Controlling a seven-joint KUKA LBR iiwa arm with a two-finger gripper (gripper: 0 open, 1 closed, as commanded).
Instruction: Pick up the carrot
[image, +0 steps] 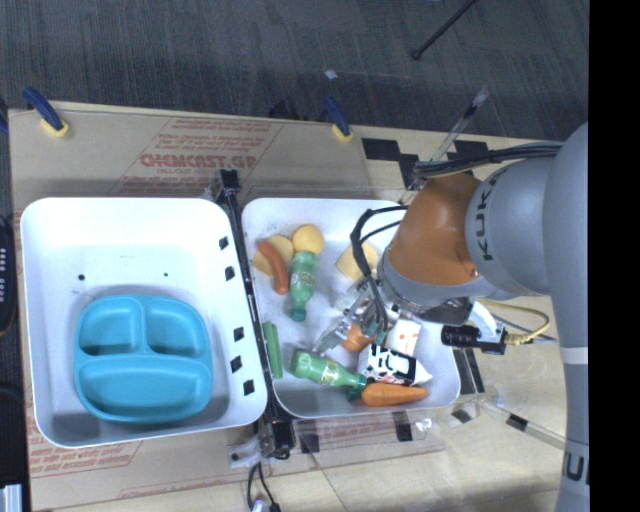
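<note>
The carrot (395, 394), orange with a green stub at its left end, lies along the front wall of the right bin (330, 212). My gripper (347, 333) is low in this bin, a short way up and left of the carrot, not touching it. A small orange piece (358, 339) shows right at the gripper's tip; I cannot tell whether it is gripped. The arm's orange band (432, 240) and grey wrist cover the bin's right part.
A black-and-white carton (393, 364) sits just above the carrot. Two green bottles (301, 282) (326, 371), an orange sausage-like item (274, 266), a yellow round fruit (309, 240) and a green stick (272, 348) share the right bin. A blue divided tray (145, 358) is in the left bin.
</note>
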